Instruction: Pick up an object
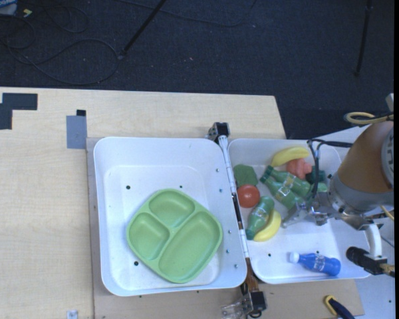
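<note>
Reaching into the right bin [359, 274], I hang low by the green bottles [286, 186], the closest pick in that heap beside the tomato [249, 195] and bananas [269, 227]; my grip's state, I cannot tell.

arm [369, 165]: cut off right | gripper [299, 212]: fingers unclear

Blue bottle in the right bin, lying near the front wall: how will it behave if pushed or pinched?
The blue bottle lies on its side and looks round, so a sideways push probably rolls it. It seems small, likely light plastic. Its smooth surface may slip from a pinch.
</note>
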Action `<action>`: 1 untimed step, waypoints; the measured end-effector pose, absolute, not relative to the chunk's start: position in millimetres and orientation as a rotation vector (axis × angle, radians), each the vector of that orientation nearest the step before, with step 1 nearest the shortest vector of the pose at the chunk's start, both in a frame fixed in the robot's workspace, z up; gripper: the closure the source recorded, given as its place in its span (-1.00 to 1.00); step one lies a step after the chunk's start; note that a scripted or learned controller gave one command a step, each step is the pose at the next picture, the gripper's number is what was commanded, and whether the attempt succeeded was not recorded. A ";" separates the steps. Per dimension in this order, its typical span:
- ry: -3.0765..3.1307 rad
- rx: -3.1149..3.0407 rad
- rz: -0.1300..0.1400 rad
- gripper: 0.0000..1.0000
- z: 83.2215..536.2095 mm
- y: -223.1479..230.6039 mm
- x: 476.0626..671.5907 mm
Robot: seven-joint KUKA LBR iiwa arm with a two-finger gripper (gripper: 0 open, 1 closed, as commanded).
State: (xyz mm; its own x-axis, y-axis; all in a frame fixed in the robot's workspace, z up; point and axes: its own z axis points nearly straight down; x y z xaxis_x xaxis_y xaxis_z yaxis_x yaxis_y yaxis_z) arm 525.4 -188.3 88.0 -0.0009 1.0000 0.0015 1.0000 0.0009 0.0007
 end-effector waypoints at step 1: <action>-2.219 -2.223 -0.003 -1.00 88.3 -188.8 485.8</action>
State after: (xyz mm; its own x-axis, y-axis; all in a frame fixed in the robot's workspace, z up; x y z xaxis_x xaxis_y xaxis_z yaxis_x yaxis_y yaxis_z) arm 485.8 -188.8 88.3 0.0016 1.0000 0.0016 1.0000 -0.0016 0.0009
